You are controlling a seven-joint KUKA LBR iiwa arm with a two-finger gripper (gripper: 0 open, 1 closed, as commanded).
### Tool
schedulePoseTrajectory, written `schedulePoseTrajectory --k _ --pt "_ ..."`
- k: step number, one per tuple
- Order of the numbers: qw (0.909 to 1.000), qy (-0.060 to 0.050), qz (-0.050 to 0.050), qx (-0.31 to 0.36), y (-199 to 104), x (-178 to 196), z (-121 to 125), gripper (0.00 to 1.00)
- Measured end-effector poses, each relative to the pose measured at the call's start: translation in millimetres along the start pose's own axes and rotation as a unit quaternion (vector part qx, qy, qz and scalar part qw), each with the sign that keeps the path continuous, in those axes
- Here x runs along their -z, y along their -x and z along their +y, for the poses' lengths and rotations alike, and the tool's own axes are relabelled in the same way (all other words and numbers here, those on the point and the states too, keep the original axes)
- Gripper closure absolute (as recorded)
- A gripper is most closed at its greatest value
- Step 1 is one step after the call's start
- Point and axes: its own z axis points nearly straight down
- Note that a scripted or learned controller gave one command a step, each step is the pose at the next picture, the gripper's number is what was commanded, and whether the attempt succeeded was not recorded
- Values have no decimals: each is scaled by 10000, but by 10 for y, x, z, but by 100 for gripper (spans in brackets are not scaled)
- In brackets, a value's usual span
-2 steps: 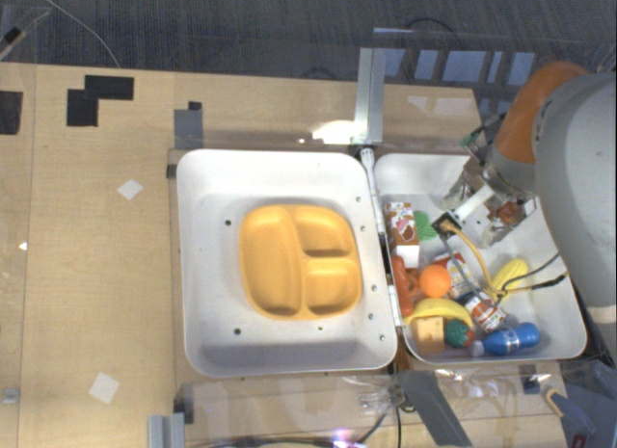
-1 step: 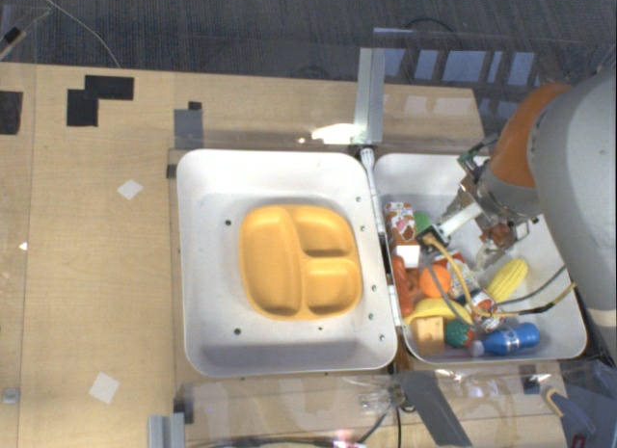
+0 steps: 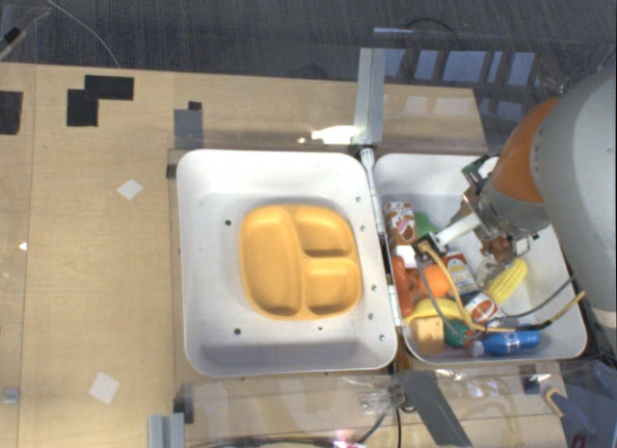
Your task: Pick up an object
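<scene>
My gripper [image 3: 490, 242] hangs low over the right bin [image 3: 575, 332], under the grey arm with its orange band [image 3: 521, 162]. It is above a heap of small items. A yellow corn cob [image 3: 509, 280] lies just below and to the right of it. An orange ball [image 3: 437, 283] and a red packet [image 3: 400, 219] lie to its left. Along the bin's front lie a blue bottle [image 3: 509, 342], a red and white can [image 3: 483, 309] and a yellow block [image 3: 427, 327]. Nothing can be seen held in the gripper.
The left bin [image 3: 207, 330] holds a yellow divided plate [image 3: 299, 261] in its middle. A metal post [image 3: 371, 99] stands behind the wall shared by the two bins. A thin black cable [image 3: 540, 316] loops over the items at the right bin's front.
</scene>
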Motion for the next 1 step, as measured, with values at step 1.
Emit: schedulePoseTrajectory --k 1 --pt "10000 -42 -23 -34 173 427 -300 0"
